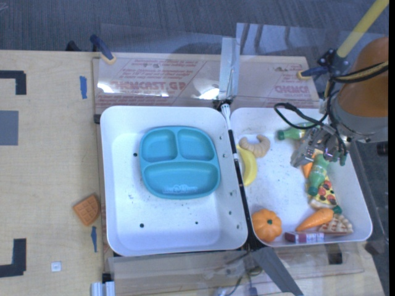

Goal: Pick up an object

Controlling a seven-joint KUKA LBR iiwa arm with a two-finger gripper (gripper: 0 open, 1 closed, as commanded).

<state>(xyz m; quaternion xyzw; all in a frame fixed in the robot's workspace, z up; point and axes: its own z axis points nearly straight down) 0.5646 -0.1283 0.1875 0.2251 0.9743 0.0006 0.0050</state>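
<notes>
Two bins (123,239), one gripper (318,152).
Left bin held one blue tray (179,162); right held banana (249,167), pumpkin (268,224), carrot (318,217), pizza (323,193). Jaw state: cannot tell.

A wooden bench (43,165) bears the left bin (117,165), where a blue three-part plate (179,163) lies flat near the middle, its two small compartments on the far side. Just left of that bin, on bare wood, sits a small brown waffle (87,209), with strips of blue tape (83,86) farther up and lower down, and black corner marks (17,82) and a grey square (7,128) along the left edge. Clear plastic panels (154,79) stand behind both bins.
</notes>
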